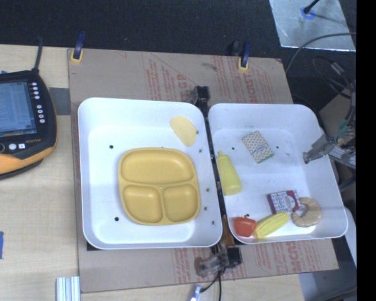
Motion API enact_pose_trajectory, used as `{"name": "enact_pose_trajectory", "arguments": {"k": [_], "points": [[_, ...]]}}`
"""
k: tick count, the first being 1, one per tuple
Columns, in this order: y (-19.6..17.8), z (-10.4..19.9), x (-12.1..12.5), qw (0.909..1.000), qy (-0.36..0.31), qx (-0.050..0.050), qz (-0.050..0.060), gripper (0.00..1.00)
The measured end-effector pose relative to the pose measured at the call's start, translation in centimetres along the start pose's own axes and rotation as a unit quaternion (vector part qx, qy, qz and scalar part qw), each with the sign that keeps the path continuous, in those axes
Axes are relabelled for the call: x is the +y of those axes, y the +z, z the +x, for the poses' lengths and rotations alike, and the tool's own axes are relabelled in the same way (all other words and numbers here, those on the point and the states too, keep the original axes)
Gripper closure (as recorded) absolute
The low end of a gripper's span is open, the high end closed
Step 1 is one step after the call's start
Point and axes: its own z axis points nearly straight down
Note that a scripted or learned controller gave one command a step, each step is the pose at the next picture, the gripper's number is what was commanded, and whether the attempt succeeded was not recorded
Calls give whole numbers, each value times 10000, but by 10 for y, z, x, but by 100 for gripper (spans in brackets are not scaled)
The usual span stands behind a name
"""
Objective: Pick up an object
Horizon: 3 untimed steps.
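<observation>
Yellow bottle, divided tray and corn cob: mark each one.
yellow bottle (229, 175), camera view, middle of its body.
divided tray (158, 163), camera view, floor of its long top compartment.
corn cob (271, 224), camera view, middle of the cob.

Grey metal end effector — angular.

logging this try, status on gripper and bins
Gripper at right bin's right rim, holding nothing. Corn, tomato, yellow bottle untouched. Nothing in the way.
</observation>
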Motion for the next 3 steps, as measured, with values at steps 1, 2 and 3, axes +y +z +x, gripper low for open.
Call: {"name": "enact_pose_trajectory", "arguments": {"k": [1, 2, 3], "points": [[135, 15, 37, 10000, -13, 12, 37, 0], [137, 50, 138, 10000, -3, 11, -15, 0], [191, 37, 121, 10000, 1, -4, 17, 0]]}}
